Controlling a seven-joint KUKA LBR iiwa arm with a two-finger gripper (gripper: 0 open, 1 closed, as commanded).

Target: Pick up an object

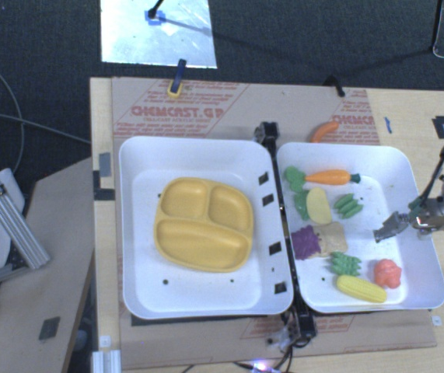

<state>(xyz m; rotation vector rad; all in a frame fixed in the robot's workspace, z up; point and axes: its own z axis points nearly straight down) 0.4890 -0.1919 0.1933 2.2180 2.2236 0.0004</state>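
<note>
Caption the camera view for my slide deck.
Claw hovers over the right white bin of toy food; yellow divided plate sits left.

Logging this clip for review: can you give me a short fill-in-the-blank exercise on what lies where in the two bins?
1. The yellow divided tray lies in the ___ bin.
2. The toy carrot lies in the ___ bin.
3. The tray has ___ compartments.
4. The gripper hangs over the ___ bin.

Missing words: left; right; three; right
</note>
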